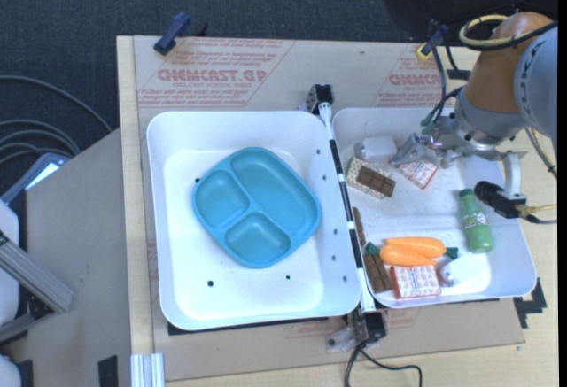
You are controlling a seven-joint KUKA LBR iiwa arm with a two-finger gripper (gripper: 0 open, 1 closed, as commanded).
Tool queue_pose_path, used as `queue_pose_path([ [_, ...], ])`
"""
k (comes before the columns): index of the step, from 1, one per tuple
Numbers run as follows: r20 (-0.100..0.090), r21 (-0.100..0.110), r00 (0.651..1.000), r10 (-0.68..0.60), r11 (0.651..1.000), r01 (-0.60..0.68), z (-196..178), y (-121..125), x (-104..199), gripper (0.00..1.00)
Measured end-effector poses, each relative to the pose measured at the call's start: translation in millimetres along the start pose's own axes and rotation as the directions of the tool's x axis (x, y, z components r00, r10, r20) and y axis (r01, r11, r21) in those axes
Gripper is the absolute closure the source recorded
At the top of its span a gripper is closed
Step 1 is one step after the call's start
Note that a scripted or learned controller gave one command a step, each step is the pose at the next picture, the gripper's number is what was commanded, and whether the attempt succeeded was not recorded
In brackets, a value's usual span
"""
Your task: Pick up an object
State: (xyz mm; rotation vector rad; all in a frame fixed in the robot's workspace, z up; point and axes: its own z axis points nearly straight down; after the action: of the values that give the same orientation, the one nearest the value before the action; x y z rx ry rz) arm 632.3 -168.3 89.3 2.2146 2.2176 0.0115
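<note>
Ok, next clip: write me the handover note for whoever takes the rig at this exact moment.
Tool: low over the far end of the right bin, by a small red-and-white packet; open or shut can't be judged, nothing seen held.
Right bin also has: orange carrot, green bottle, brown bar, red box.
Left bin: blue divided plate.
Done: no pick yet.
Left: grasp one object and lift it.

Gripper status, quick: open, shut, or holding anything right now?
Gripper: low in the right bin, over a small red-and-white packet; fingers too hard to make out, so its state cannot be told.
</note>
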Motion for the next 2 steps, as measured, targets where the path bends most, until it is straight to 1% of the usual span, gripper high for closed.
queue_pose_path([
  [1, 0.003, -0.003, 1.000, 0.000, 1.000, 0.000, -11.1, 0.8, -1.0, 1.00],
  [2, 0.003, -0.002, 1.000, 0.000, 1.000, 0.000, -10.9, 0.6, -0.9, 0.00],
])
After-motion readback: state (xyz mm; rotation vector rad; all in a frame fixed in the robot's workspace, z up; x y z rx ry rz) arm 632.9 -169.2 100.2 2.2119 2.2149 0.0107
